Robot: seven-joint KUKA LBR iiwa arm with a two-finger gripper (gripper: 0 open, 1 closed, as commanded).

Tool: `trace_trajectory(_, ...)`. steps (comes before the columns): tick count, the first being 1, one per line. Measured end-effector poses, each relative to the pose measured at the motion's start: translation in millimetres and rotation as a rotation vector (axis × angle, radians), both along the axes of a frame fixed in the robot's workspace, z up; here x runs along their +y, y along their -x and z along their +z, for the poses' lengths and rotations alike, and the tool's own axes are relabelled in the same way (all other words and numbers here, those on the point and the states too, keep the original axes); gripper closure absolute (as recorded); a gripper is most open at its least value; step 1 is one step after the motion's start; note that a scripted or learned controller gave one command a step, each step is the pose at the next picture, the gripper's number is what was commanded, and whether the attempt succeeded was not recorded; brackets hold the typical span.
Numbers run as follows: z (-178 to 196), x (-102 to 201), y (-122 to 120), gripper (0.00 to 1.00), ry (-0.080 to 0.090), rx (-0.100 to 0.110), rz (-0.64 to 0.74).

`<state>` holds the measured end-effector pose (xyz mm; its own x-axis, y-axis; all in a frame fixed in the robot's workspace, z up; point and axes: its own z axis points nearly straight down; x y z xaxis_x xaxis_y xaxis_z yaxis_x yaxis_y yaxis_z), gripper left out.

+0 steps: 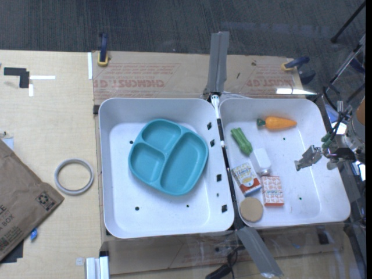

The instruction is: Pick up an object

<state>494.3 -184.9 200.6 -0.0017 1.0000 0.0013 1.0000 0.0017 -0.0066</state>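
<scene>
End effector (307,157) spread and empty over the right bin (317,209); carrot (278,122) and cartons unpicked.

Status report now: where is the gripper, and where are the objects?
Gripper low over right bin, east side, holding nothing. Toy carrot, green vegetable, small cartons untouched, left of it. Path clear.

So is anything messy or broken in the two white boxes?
Nothing looks broken or spilled. The blue plate sits a bit crooked in the left bin, and the toy foods lie every which way in the right bin, like the carrot.
</scene>
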Motion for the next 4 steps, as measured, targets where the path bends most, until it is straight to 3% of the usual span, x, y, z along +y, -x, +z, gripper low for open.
trace_trajectory(1, -102, -33, 18, 0.0, -0.01, 0.004, 0.048)
trace_trajectory(2, -96, -34, 17, 1.0, -0.007, 0.005, 0.044)
trace_trajectory(3, -90, -35, 17, 1.0, -0.009, 0.009, 0.042)
trace_trajectory(4, -107, 19, 17, 1.0, -0.003, -0.001, 0.291)
